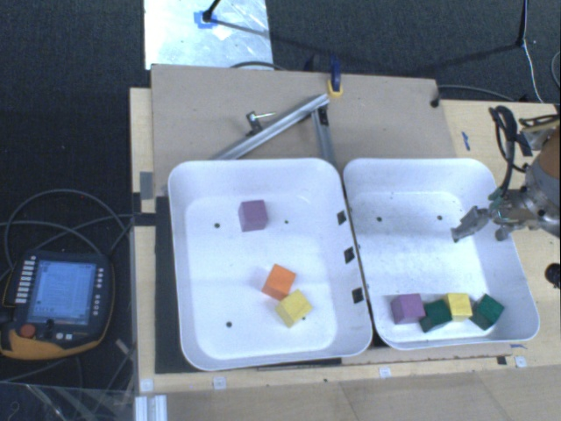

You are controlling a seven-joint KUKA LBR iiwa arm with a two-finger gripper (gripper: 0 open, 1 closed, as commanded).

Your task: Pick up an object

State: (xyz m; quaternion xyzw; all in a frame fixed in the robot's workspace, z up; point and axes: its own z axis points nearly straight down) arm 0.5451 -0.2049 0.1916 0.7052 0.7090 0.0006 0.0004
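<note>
You've got the arm (539, 178) coming in from the right, claw (465, 227) hanging over the right bin (412, 178) near its right wall, roughly mid-depth. Can't tell from this angle whether the claw is released or clenched, and nothing is visible in it. Pick candidates in the right bin sit in a row along the front wall: purple cube (407, 308), dark green block (434, 315) just beside it, yellow cube (459, 305) touching that, second dark green block (487, 310) at the right end. All four are well apart from the claw, toward the near edge. Left bin (202, 182) holds three more: purple cube (253, 215) toward the back, orange cube (280, 281) near centre-front, yellow cube (294, 308) just beside the orange one on its front-right. The two bins touch along their shared edge on the counter (386, 99). A metal bar (272, 128) lies at a slant behind the left bin. The teach pendant (54, 303) sits on the floor left of the counter, screen lit.
</note>
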